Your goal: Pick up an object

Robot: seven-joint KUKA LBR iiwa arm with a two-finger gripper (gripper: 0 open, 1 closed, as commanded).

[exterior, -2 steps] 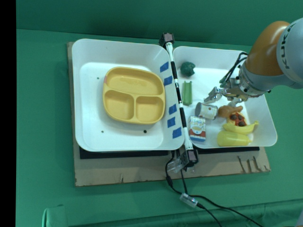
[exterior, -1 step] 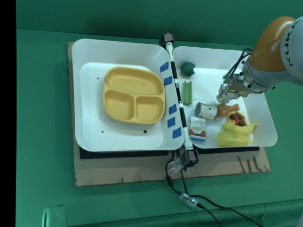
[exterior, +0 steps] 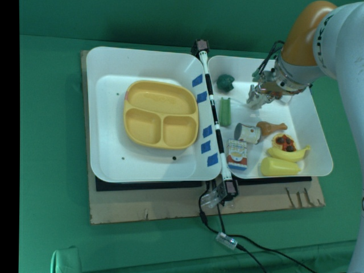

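Note:
My gripper (exterior: 256, 99) hangs over the upper middle of the right bin (exterior: 318, 152), above bare white floor. Nothing shows between its fingers. To its left lie a dark green broccoli piece (exterior: 226, 82) and a green cucumber stick (exterior: 226, 111). Below it lie a tin can (exterior: 247, 133) on its side and a brown chicken drumstick (exterior: 271, 127). Further toward the front sit a small pizza slice (exterior: 284, 142), a banana (exterior: 288, 153), a yellow lemon-like piece (exterior: 278, 166) and a small carton (exterior: 237, 154).
The left bin (exterior: 108, 147) holds a yellow divided tray (exterior: 161, 114). A striped divider bar (exterior: 212, 110) with blue tape marks runs between the bins. Cables (exterior: 227, 240) trail off the cardboard base at the front.

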